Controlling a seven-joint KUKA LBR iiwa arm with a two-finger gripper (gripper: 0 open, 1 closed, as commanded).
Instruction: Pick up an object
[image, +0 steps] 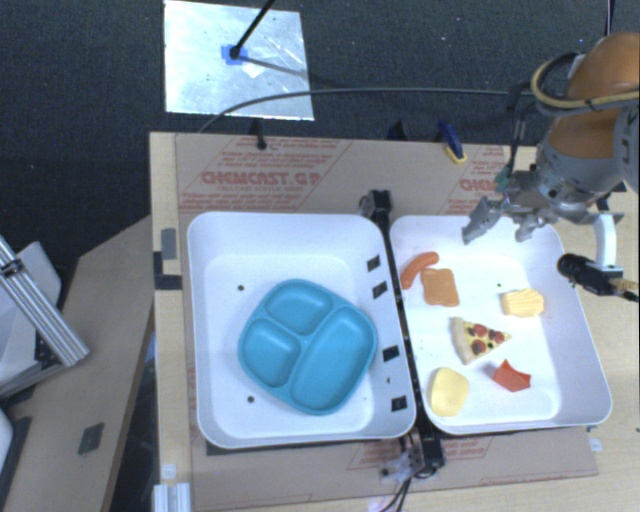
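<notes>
one end effector (503, 224) above right bin's (580, 330) far edge, fingers spread, nothing between

You can make out red print on the cardboard sheet (300, 165) lying under the two white bins (290, 235). Just beyond the left bin's far rim it reads "CHEMCAST GP". More of the same red lettering sits beyond the right bin's far rim, but it's too blurry to read.

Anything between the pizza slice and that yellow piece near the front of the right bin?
No. In the camera view, only bare white bin floor separates the pizza slice from the yellow piece.
</notes>
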